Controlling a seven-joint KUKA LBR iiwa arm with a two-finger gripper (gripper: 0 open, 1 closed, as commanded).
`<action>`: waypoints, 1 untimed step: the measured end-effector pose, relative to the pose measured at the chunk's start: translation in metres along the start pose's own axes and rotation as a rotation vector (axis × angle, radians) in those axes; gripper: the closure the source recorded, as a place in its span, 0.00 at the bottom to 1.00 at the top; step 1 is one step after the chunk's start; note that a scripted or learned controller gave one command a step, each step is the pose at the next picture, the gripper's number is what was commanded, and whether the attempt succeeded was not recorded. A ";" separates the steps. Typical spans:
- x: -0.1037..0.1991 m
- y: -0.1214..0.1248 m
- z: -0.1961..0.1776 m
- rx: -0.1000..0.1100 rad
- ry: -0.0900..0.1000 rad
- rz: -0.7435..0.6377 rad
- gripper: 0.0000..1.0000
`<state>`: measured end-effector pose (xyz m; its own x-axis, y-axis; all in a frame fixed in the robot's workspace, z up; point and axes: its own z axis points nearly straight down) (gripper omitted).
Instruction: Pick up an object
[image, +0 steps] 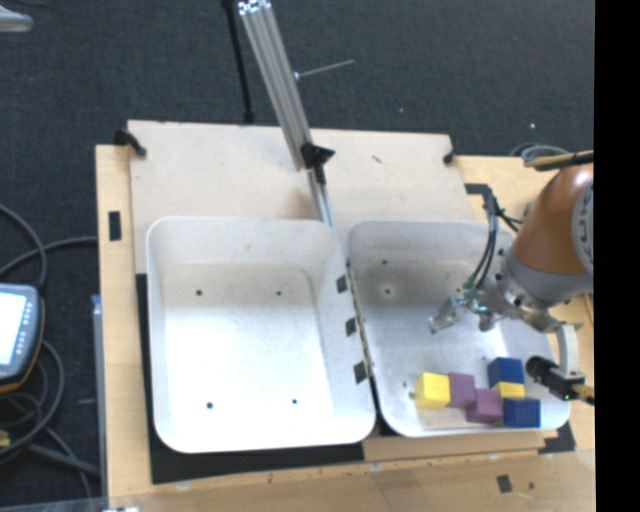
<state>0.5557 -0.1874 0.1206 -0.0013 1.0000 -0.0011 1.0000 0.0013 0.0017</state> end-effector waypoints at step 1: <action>0.013 0.076 0.024 -0.004 -0.001 -0.004 0.00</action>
